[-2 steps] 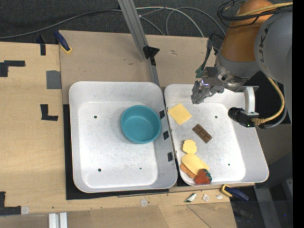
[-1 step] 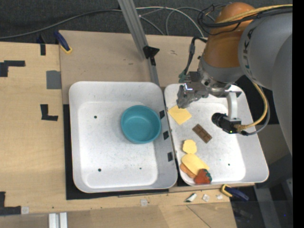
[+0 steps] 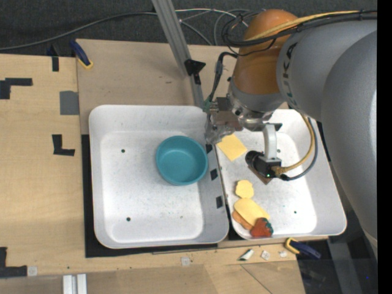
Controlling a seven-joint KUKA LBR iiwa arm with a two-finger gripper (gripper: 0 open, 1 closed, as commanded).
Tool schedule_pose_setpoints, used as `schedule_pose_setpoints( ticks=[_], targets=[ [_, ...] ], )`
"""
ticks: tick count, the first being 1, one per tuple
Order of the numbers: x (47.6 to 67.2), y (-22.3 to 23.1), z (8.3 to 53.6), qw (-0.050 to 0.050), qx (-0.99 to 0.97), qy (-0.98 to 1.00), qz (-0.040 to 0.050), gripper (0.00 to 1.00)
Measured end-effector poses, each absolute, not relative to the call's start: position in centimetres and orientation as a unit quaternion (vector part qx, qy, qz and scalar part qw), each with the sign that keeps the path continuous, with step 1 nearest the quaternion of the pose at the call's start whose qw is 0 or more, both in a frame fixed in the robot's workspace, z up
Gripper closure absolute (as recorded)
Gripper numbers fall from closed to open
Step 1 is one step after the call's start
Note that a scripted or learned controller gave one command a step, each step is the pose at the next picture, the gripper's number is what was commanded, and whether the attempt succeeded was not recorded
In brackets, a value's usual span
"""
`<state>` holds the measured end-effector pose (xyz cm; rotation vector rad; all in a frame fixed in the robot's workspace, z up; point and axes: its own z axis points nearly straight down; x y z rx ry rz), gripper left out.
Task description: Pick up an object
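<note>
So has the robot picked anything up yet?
Not that the picture shows. The gripper sits low at the divide between the bins, beside the yellow square. The teal bowl rests in the left bin. The other yellow pieces lie in the right bin. Grasping and lifting remain.

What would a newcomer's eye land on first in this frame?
The bulky grey arm with an orange band dominates the upper right, reaching down over the right white bin. Next comes the round teal plastic bowl, alone in the left white bin. A flat pale-yellow square piece lies just below the wrist, with small yellow, orange and red food-like pieces clustered nearer the front.
</note>
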<state>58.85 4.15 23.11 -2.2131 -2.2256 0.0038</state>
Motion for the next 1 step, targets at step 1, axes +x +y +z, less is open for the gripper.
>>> schedule_pose_setpoints(
  ticks=[1],
  targets=[
    [57.83, 9.82, 23.69, 0.001, -0.704, -0.710, 0.0000, 1.00]
  ],
)
